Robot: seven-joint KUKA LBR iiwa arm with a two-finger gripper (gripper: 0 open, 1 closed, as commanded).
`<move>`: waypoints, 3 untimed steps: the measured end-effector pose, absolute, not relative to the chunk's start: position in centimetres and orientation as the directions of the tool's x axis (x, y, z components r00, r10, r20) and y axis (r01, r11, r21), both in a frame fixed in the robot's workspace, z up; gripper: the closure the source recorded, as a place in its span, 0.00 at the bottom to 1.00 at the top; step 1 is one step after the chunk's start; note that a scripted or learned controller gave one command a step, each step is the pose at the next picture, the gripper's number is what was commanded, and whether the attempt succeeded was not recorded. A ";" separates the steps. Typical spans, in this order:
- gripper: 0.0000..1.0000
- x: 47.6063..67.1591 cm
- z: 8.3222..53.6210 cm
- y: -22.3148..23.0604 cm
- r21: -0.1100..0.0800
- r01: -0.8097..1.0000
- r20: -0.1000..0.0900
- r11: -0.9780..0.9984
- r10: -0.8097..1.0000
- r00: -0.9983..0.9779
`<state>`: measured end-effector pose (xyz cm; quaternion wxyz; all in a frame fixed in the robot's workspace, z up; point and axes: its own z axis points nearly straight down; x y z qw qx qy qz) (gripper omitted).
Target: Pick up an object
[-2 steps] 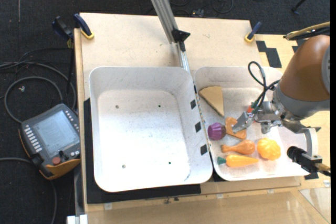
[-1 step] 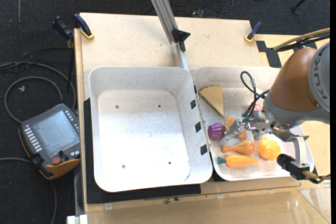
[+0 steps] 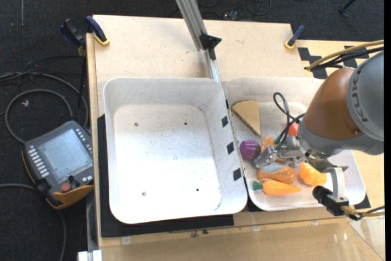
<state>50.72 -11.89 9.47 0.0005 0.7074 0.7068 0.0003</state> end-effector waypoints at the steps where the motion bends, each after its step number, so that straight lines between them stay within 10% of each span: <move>1: 1.00 50.8 10.6 -11.9 0.004 1.000 0.000 -0.001 1.000 0.001; 3: 1.00 51.7 20.2 -12.5 0.006 1.000 -0.002 0.002 1.000 -0.002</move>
